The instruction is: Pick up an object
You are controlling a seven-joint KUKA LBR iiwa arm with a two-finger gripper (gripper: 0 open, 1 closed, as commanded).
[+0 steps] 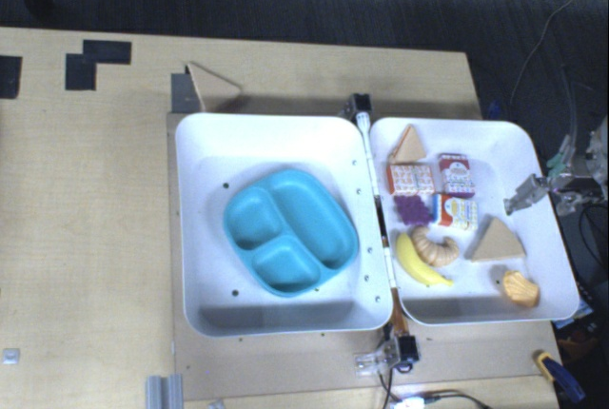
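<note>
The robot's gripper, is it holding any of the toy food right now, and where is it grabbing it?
Nothing is held. The gripper sits at the right edge of the right bin, with nothing between its jaws; the banana and the other food lie loose in the bin.

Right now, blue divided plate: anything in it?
Empty. The blue plate shows three bare compartments; the toy food sits in the right bin.

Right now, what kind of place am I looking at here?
Probably a robot test bench in a lab, not a kitchen. Two white bins sit side by side on a wooden bench, toy food like a banana fills one, and a gripper reaches in.
</note>
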